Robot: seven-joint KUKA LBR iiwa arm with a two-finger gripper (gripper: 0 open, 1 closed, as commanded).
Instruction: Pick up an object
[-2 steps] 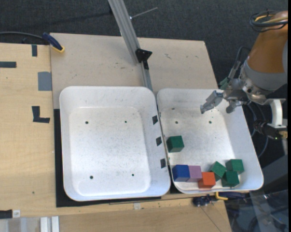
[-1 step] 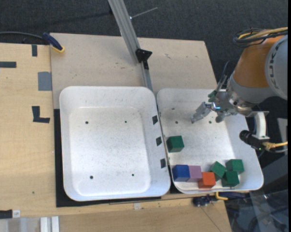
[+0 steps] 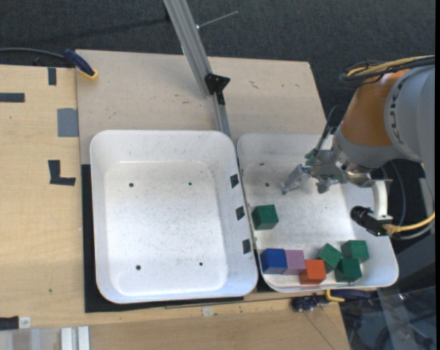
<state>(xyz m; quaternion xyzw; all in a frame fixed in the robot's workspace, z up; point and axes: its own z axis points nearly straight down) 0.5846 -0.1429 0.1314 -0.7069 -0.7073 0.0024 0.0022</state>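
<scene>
the wooden bench (image 3: 154, 100) carries two shallow white bins side by side on a dark mat. the left bin (image 3: 103, 159) is the larger-looking one. the right bin (image 3: 278, 146) holds all the blocks. the grey arm (image 3: 395, 122) with its orange band comes in from the right and hangs over the upper part of the right bin. its gripper (image 3: 307, 181) sits above bare bin floor with the two fingers spread apart, nothing between them, so it is released. a metal rail (image 3: 190, 42) runs at a slant from the top edge down to the gap between the bins. one green block (image 3: 265, 216) lies alone near the middle of the right bin, below and left of the gripper and apart from it. along the near edge sit a blue block (image 3: 273, 260), a pale purple block (image 3: 295, 260) touching it, an orange block (image 3: 314, 270), and three more green blocks (image 3: 345, 259) bunched together in the corner.
</scene>
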